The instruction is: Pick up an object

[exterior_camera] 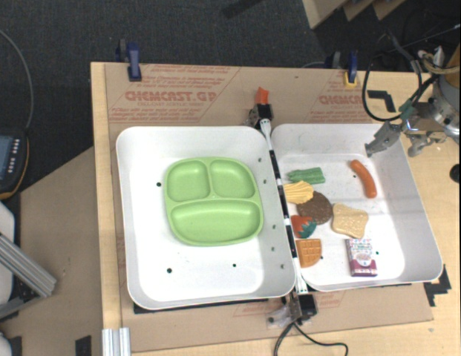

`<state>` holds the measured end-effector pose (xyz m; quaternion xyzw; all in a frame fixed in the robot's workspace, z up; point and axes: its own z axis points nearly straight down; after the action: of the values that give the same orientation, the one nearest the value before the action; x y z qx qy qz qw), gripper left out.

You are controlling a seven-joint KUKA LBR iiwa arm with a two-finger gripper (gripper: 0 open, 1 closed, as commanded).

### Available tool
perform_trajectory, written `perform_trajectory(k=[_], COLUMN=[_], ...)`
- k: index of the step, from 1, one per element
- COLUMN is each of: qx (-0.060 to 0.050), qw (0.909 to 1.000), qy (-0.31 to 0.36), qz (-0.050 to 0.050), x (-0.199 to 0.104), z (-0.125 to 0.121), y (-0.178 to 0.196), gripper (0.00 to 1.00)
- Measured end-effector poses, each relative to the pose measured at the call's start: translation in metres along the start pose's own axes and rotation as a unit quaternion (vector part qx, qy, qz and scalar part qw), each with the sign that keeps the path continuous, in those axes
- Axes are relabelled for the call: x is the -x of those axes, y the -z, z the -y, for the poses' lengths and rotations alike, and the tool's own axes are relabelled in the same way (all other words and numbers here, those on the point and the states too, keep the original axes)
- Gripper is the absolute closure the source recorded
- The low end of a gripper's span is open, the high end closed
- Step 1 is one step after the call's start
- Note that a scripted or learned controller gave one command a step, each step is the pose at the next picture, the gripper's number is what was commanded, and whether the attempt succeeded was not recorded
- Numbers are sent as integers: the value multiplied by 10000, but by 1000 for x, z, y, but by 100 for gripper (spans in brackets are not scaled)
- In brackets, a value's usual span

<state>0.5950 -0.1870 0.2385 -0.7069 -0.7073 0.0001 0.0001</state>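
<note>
Nearest in the right-hand shallow white bin (416, 221): a small pink-and-white printed carton (361, 257) lying flat, and just left of it an orange waffle-patterned toy piece (309, 252) close to the divider between the bins. A little farther in, a tan toast-shaped slice (350, 220), touching or nearly touching a dark brown round patty (315, 209); a red scrap (298, 225) tucked at the patty's near-left edge. Beyond those, a yellow ridged chip-like piece (298, 192), then a green flat leafy piece (306, 175). Off to the right and apart from the cluster, a reddish-orange toy sausage (364, 178) lying at a slant on bare bin floor.

In the left-hand white bin (141, 221), only a light green three-compartment plastic plate (212, 200), compartments bare.

Farthest back, at the right bin's far-right corner, the grey two-finger gripper (397, 137) — poised over the rim, well short of any object, nothing between its tips. Whether spread wide or drawn narrow: cannot tell from this angle.

Step in hand, by the look of it: approach and selection, no grasp made yet. Closest candidate likely the sausage — isolated, easy to straddle across its narrow width. Next move calls for travelling nearer and leftward over the chosen piece, aligning across its short axis, then descending to the bin floor before closing.
</note>
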Motion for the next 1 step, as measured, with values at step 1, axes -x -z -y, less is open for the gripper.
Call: perform_trajectory(k=[1], qx=[-35], qw=[10000], qy=[9], qz=[-12], x=[6], z=[-30], y=[-163], gripper=[0])
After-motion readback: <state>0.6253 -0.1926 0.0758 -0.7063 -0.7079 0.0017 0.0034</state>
